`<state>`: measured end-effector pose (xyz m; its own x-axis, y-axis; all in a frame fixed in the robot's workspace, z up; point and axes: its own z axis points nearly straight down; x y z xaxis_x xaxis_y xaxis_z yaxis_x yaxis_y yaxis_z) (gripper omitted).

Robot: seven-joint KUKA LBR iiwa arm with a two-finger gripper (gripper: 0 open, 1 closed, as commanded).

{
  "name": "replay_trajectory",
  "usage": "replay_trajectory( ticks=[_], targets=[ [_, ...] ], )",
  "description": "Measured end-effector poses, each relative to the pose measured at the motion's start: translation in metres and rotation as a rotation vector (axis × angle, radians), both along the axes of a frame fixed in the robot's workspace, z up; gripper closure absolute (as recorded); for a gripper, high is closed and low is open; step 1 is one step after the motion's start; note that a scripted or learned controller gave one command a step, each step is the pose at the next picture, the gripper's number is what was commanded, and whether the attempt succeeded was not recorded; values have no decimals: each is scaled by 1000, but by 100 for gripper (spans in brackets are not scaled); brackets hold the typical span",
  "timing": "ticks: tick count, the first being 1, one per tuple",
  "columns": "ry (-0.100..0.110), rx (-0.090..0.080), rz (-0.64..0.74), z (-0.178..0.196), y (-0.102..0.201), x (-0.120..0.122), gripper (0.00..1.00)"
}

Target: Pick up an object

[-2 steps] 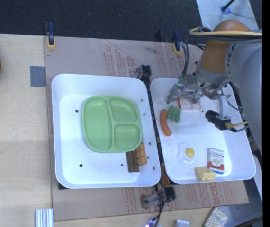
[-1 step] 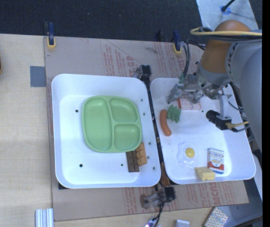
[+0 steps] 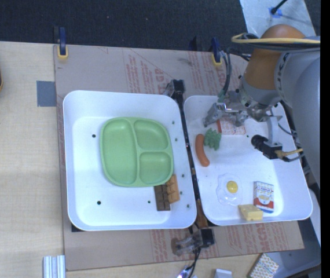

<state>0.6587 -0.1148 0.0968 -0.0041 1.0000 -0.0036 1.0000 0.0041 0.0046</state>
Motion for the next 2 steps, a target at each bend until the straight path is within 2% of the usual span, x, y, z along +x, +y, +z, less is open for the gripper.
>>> replay_trajectory(
  ticks=[2],
  targets=[
    [0,2,0,0,-2,0,0]
  ],
)
